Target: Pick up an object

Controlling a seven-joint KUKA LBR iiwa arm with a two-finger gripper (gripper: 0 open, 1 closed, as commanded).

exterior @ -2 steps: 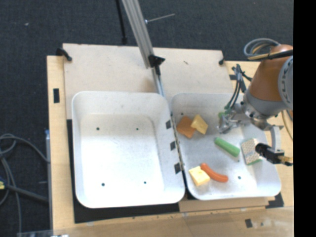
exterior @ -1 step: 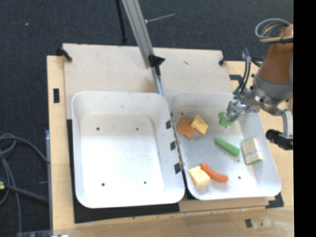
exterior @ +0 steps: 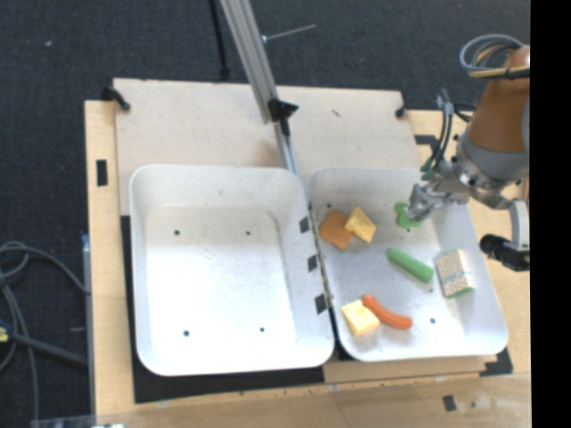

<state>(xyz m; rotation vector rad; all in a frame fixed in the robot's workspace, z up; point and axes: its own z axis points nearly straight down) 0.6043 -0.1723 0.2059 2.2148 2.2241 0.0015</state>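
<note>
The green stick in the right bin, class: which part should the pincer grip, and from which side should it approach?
Probably its middle, from above. The green stick lies flat and slanted, apart from the speckled block and the orange piece, so the fingers would likely best close across its narrow width, on its two long sides.

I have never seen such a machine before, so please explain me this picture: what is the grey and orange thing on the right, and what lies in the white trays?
It is a robot arm, photographed by one fixed camera looking down at a slant. Its two-finger gripper hangs over the right bin, right at a small green object; whether it grips it, I cannot tell. In that bin lie a brown piece touching a yellow block, a green stick, a speckled sponge-like block, and another yellow block beside an orange carrot-like piece. The left bin sits beside it.
</note>
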